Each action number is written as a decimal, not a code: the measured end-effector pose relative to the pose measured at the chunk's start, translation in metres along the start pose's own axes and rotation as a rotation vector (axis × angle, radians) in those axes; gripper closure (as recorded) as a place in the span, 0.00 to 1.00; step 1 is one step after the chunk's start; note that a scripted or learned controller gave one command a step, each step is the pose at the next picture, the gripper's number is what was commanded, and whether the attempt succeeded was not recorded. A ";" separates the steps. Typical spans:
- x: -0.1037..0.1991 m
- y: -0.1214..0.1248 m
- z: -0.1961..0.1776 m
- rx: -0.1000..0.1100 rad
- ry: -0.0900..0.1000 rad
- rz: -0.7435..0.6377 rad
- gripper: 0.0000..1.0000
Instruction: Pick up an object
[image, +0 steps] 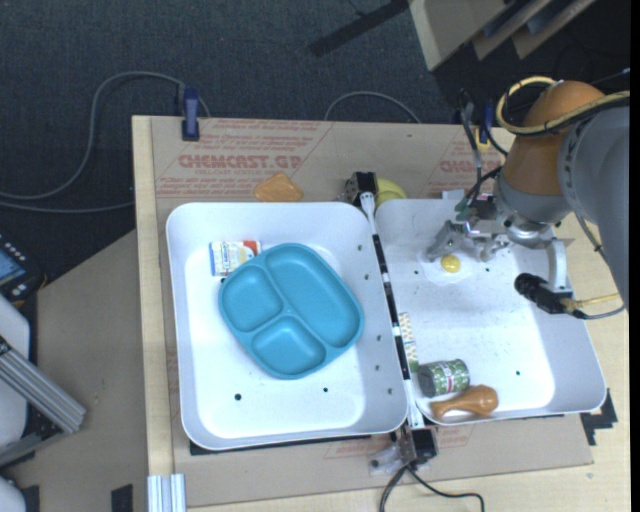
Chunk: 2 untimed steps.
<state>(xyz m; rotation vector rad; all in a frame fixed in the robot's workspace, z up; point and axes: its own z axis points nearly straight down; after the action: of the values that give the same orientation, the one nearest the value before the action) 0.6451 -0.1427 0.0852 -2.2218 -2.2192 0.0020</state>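
Small yellow round object (451, 264) seen in right white bin (560, 390), just below end effector (466, 243) | fingers spread wide, nothing held | judged light, smooth, roll-prone | best gripped across its middle.

Bench top (300, 150): brown board, red lettering printed along the far strip. Two shallow white bins side by side on it, left bin (200, 380) and right bin (560, 380), edges touching. Orange object (277, 187) and yellow-green object (388, 190) lie just behind the bins. Blue clamp (190, 112) on far edge.
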 end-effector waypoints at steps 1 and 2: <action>0.001 0.002 -0.012 -0.007 -0.001 -0.001 1.00; 0.001 0.002 -0.011 -0.005 0.000 -0.001 0.00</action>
<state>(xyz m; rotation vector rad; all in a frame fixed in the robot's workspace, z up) 0.6470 -0.1420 0.0964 -2.2239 -2.2227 -0.0034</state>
